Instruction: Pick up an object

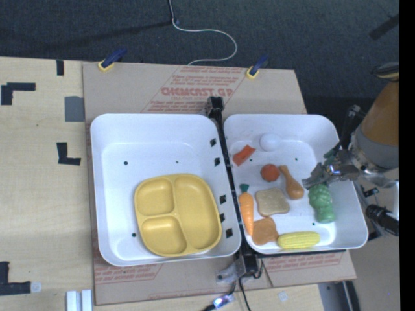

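Green broccoli [322, 203], right bin's [324, 129] right side

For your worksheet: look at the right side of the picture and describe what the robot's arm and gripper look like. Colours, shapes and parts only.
The arm is a rounded grey body with an orange band above the wrist. Its gripper is a small assembly of dark and silvery metal parts, narrowing toward the bin. A black fitting sits below the wrist.

The arm [379, 131] leans in from the right, its orange band uppermost; the gripper [322, 175] hangs low at its end, pointing left.
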Robot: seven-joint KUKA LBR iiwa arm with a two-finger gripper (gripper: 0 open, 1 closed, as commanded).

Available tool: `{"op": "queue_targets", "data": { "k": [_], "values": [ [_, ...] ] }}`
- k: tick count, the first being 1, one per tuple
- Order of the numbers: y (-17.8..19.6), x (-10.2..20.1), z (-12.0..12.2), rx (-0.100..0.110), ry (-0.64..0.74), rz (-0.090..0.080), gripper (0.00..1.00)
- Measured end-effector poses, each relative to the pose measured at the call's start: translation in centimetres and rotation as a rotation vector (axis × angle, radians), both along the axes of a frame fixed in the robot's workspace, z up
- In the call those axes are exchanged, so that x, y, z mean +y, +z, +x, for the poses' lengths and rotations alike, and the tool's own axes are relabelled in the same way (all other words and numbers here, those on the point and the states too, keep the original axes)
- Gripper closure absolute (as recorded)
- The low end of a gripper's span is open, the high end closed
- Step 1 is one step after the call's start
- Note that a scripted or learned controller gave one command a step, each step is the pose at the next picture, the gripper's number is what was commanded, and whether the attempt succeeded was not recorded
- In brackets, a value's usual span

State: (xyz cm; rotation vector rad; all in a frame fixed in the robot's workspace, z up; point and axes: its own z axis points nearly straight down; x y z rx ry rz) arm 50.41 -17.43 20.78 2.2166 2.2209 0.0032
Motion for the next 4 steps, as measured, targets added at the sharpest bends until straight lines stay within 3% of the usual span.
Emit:
{"op": "queue_targets", "data": {
  "k": [1,4],
  "values": [
    [1.7,0.1,0.0,0.004,0.0,0.001,1.0],
    [2.4,15.8,1.4,0.006,0.004,0.002,1.0]
  ]
}}
